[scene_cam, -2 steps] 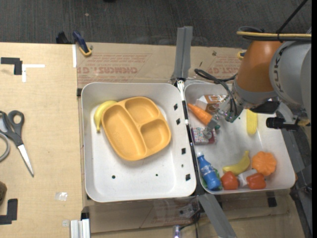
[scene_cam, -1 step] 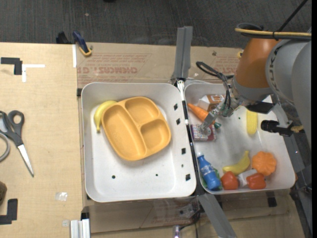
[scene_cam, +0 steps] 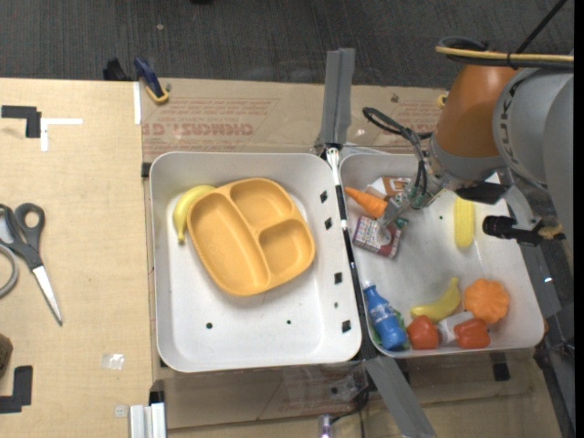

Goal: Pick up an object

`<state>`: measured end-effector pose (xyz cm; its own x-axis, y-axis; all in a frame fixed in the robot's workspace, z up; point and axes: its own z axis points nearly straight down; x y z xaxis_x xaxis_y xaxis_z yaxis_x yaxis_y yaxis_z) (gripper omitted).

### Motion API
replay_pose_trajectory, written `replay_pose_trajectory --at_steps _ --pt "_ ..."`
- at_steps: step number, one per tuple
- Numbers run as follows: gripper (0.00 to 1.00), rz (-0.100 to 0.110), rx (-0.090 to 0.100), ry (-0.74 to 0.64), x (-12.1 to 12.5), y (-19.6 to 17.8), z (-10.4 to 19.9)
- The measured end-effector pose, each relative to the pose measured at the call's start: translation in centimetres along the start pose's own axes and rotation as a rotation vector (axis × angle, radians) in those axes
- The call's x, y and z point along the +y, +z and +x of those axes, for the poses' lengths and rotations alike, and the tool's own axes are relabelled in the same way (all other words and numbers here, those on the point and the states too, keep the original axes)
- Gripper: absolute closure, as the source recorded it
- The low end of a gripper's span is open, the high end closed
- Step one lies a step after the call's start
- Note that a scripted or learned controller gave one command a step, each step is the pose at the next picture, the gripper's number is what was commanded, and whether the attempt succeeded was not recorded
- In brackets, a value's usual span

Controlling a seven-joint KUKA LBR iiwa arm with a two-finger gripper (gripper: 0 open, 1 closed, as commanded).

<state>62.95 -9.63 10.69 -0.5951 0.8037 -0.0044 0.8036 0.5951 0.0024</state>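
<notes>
The pale wooden bench point(scene_cam: 73, 272) fills the left and lower part of the camera view, and beyond its far edge lies dark grey carpeted floor point(scene_cam: 274, 16). A sheet of brown cardboard point(scene_cam: 228, 121) with reversed red print lies flat on the bench under the 2 bins. The left white bin point(scene_cam: 251, 340) is the landmark here. To its right, touching it along a shared edge, sits the right white bin point(scene_cam: 429, 272). The grey arm point(scene_cam: 538, 126), with its orange band point(scene_cam: 474, 108), comes in over the far right corner of that right bin. Inside the left bin, toward its far left, rests an orange 3-compartment plate point(scene_cam: 251, 235), and a yellow banana point(scene_cam: 187, 206) curls against the plate's left rim. On the bench well to the left of the left bin lie grey-handled scissors point(scene_cam: 32, 254). The gripper point(scene_cam: 401, 210) hangs low in the right bin, just right of the left bin's far right corner; its fingers are too small and dark to judge, so I cannot tell how they stand. Beside it are an orange carrot point(scene_cam: 367, 200) and a small red-printed packet point(scene_cam: 374, 235). Farther right lies a yellow corn cob point(scene_cam: 464, 223). Along the right bin's near edge sit a blue bottle point(scene_cam: 383, 319), a red tomato point(scene_cam: 423, 333), a small banana point(scene_cam: 440, 302), an orange fruit point(scene_cam: 485, 300) and a red pepper point(scene_cam: 472, 333).
</notes>
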Motion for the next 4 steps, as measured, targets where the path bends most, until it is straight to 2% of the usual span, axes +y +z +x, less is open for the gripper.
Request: replay_pose_trajectory --at_steps 1,2,3,4 --pt "0.0 0.005 0.006 0.001 -0.1 0.1 0.1" --pt "0.0 0.028 0.031 0.201 0.8 1.2 -0.6" --pt "1.0 0.015 0.014 0.196 1.0 0.0 -1.0" --pt "1.0 0.002 0.001 0.088 5.2 -12.8 1.9"
